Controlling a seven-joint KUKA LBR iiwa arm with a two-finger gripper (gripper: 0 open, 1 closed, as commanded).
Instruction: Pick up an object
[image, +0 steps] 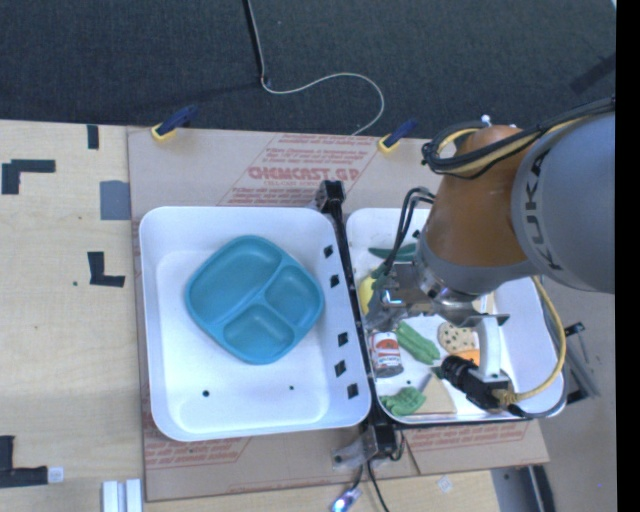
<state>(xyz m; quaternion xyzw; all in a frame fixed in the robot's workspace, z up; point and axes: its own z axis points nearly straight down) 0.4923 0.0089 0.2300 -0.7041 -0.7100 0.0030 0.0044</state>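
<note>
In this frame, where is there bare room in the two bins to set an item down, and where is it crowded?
Free: the left bin has bare floor along its near edge and left wall, around the blue divided plate. The right bin shows a bare strip by its right wall. Crowded: the right bin's left half, where a small can, green pieces and the arm cluster.

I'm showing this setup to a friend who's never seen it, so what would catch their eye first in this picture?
Probably the big grey robot arm with its orange band, reaching in from the right over the right white bin. Next, the light blue divided plastic plate lying alone in the left white bin. Under the arm the right bin holds a clutter of small items, among them a green pod-shaped toy and a small red-labelled can.
</note>
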